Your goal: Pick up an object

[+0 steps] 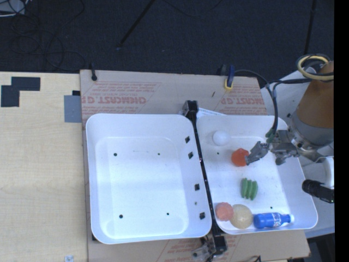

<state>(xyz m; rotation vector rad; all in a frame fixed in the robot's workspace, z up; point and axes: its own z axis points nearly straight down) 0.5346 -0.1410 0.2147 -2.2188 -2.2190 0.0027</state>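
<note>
The right bin [294, 171] holds several small objects: a white ball [221, 137], a red-orange lump [239, 158], a green ridged piece [249, 189], a pink-red piece [223, 210], a cream ball [241, 216] and a blue bottle [272, 220] lying on its side. My gripper [267, 156] hangs low over the bin's right half, just right of the red-orange lump. It looks open, with nothing between its fingers. One dark fingertip [254, 155] reaches almost to the lump's right side.
The left bin [109, 130] lies beside the right one, with a black divider strip [197, 162] between them. Both rest on a cardboard sheet [136, 94]. Cables [272, 91] and the arm's body [319, 105] crowd the right edge.
</note>
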